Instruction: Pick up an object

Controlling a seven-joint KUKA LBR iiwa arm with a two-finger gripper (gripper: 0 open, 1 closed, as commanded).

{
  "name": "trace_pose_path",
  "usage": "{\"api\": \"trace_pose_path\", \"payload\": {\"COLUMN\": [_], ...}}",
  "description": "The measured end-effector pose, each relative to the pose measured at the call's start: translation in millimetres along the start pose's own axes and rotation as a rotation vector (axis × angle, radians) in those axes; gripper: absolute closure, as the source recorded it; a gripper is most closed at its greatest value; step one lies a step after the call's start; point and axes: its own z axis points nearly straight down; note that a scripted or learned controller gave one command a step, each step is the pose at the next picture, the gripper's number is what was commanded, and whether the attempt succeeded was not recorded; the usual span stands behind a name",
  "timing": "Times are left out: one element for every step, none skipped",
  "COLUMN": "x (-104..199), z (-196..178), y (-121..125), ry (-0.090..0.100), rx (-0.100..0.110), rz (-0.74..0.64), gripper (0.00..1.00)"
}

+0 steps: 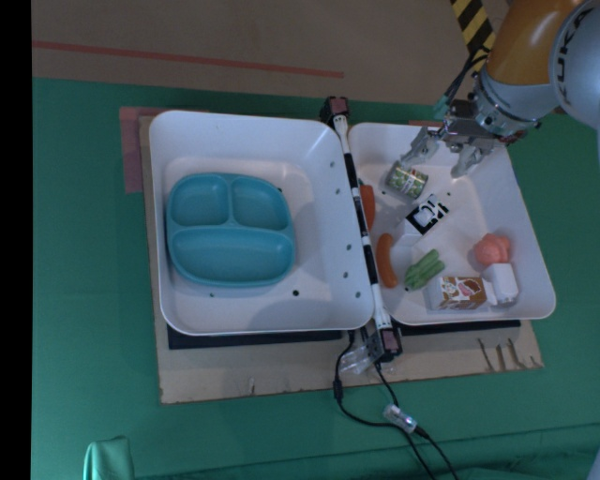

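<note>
gripper [439, 157] spread wide, holding nothing, above right bin [528, 246], possibly just beside can [407, 178]

Overhead slanted view of both bins [248, 131]

A robot lab: an arm [530, 42] reaches over two white bins [253, 150] on cardboard [281, 375] atop green matting [84, 281], with hazard tape [472, 21] and loose cables [412, 431].

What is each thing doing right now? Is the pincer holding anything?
pincer: open, holding nothing, above the right bin
small can: lying on its side, beside the pincer
blue plate: flat in the left bin
green beans: lying in the right bin
</note>
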Motion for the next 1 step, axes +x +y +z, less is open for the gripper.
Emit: {"api": "trace_pose_path", "payload": {"x": [-30.6], "z": [75.1], "y": [3.6], "ry": [-0.002], "rx": [0.001], "rz": [0.001], "gripper": [0.00]}}
